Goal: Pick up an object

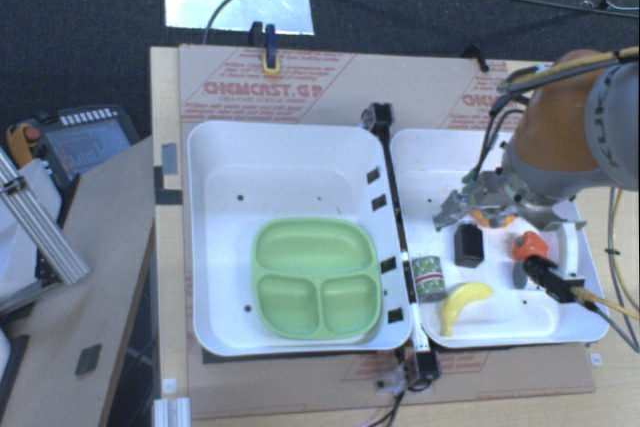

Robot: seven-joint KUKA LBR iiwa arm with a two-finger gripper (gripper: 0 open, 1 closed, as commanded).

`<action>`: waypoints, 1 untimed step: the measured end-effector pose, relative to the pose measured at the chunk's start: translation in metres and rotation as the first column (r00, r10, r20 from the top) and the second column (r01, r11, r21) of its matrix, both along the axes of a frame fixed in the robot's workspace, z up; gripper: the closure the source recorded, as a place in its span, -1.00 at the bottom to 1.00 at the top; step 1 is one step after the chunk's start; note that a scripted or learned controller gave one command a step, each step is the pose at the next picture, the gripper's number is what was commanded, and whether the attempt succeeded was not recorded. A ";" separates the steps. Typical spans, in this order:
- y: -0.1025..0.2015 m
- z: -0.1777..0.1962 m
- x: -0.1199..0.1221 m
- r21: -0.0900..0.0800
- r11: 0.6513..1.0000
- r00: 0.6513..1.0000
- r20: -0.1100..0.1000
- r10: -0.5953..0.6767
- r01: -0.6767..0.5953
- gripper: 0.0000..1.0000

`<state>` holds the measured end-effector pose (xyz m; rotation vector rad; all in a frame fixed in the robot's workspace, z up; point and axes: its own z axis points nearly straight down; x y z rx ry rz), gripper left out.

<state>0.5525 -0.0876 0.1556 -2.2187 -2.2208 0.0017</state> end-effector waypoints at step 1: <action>-0.001 -0.044 0.011 -0.004 1.000 1.000 0.009 0.000 0.000 -1.00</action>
